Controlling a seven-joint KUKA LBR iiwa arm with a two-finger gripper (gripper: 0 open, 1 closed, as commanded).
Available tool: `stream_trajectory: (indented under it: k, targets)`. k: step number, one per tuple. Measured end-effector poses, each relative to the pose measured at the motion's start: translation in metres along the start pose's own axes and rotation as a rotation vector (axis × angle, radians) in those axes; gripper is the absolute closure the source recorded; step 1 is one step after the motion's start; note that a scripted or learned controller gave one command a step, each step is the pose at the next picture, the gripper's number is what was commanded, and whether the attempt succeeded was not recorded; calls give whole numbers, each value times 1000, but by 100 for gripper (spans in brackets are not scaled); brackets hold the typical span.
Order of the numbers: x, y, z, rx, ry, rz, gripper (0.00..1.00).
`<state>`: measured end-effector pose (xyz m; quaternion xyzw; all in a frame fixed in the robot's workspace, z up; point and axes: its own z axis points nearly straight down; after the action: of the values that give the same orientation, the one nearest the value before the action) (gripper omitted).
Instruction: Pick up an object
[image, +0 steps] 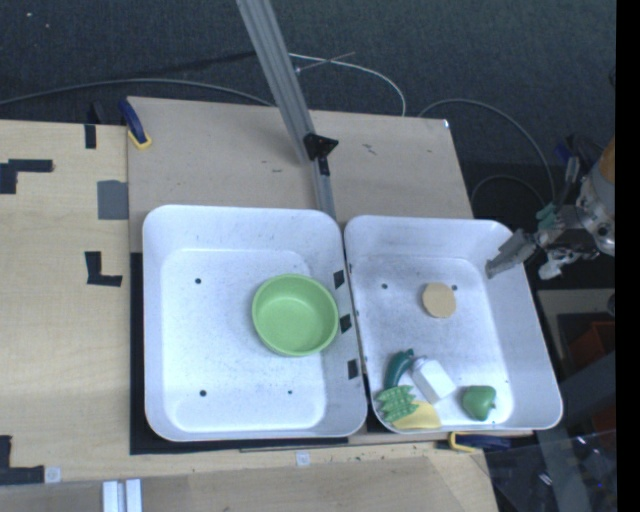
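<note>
While the hand (545, 250) hangs at the right rim of the right bin (520, 300), just above its upper right corner, all the loose things lie to the left of it and lower in the view. The nearest one is the tan disc (438, 300), which lies flat on the bin floor, alone, a short way in from the hand and a little below it. No other thing touches it, so I judge it the simplest target: the hand needs to travel inward over the rim, toward the bin's middle, and then go down.

The other things sit farther off, in a cluster at the near edge of the same bin: a white block (433, 380), a dark green piece (400, 366) beside it, a green and yellow toy (405, 408) against the rim, and a small green lump (479, 401) apart from them on the side under the hand. They lie close together, which can make a clean grasp harder.

A green bowl (294, 315) rests in the left bin (180, 250), well apart from the hand, across the divide.

About the hand itself, it looks blurred and partly cut by the edge; nothing seems to be held, but I cannot tell how far it is open.
</note>
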<state>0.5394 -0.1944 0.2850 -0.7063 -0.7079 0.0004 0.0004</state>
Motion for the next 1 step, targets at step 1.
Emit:
stream_trajectory:
  k: [1]
  targets:
    - [0, 0, 0, 0, 0, 0, 0]
